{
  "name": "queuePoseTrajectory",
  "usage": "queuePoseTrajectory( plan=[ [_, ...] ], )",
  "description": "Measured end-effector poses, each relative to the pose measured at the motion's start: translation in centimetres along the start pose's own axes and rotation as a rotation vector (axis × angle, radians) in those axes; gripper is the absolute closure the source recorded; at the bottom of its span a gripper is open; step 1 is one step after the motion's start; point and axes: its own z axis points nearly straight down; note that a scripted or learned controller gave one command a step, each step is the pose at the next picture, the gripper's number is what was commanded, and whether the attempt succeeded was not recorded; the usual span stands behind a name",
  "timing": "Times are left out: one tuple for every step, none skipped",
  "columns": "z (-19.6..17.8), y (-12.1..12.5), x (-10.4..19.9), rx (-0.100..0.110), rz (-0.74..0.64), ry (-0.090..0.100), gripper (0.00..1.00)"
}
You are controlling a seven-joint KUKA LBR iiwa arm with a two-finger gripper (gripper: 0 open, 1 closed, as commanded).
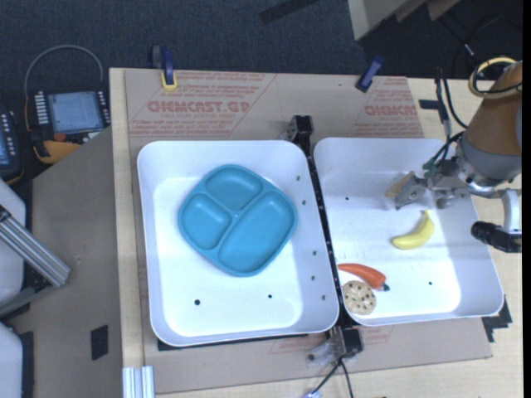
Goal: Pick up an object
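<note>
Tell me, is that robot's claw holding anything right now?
Nothing visible: the gripper hovers over the right bin, above the banana, with no object seen in it.

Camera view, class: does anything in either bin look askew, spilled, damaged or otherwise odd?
Only one thing: the blue divided plate sits turned at an angle to the left bin's walls. In the right bin, the banana, carrot and cookie lie loose but intact.
</note>
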Motion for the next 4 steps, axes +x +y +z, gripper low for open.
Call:
queuePoseTrajectory(
  plan=[
    [1.8, 0.0, 0.1, -0.002, 0.0, -0.001, 0.0],
    [0.5, 0.1, 0.0, -0.008, 0.0, -0.003, 1.0],
    [-5.0, 0.9, -0.8, -0.016, 0.0, -0.007, 1.0],
    [-10.0, 0.0, -1.0, -0.015, 0.001, -0.007, 1.0]
  ],
)
